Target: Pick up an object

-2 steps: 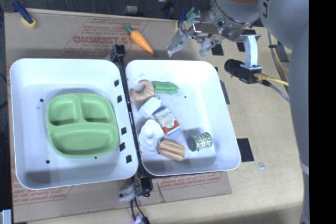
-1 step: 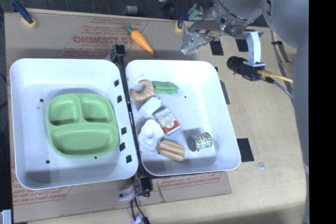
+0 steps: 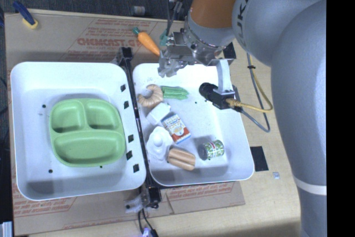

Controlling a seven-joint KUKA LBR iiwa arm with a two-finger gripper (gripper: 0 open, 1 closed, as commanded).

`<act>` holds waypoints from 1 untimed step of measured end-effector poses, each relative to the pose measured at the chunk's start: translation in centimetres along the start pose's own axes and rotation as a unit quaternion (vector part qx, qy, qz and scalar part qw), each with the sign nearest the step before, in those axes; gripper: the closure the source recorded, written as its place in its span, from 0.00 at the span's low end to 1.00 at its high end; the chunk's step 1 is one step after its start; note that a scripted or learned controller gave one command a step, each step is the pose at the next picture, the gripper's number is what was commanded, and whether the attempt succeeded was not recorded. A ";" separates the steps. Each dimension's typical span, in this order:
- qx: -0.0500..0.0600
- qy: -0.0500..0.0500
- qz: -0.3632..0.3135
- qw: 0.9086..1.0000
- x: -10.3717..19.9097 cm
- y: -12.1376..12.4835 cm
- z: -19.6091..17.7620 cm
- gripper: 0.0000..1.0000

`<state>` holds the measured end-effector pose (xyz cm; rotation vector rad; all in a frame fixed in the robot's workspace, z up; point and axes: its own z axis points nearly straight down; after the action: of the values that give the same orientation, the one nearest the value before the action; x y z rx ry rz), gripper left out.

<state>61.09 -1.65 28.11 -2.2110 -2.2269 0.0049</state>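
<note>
You have two bins on the table (image 3: 260, 211). The left bin (image 3: 25, 97) carries one green plate (image 3: 86, 133). The right bin (image 3: 236, 133), your landmark here, carries seven things, one of each. A pastry (image 3: 150, 96) sits by its left wall towards the far side. Just right of it lies a green pod (image 3: 175, 92), with its long axis running across the bin, left to right. A white box (image 3: 157, 114) and a labelled carton (image 3: 178, 128) lie near the bin's middle, both slanting from far left to near right. A white bottle (image 3: 157, 142) is by the left wall, nearer you. A bun (image 3: 181, 158) lies along the near edge, its long axis across the bin. A green can (image 3: 212, 149) is towards the near-right corner. One carrot (image 3: 148, 43) lies outside, just beyond the far-left corner. The claw (image 3: 165, 69) hangs over that far-left corner, with nothing seen in it. You cannot tell whether it is wide or narrow.
</note>
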 end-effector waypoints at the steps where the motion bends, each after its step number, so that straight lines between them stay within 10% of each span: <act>1: 0.000 0.000 0.001 1.000 2.0 -12.3 4.5 1.00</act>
<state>48.73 0.23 23.71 -2.2134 -2.2260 0.0049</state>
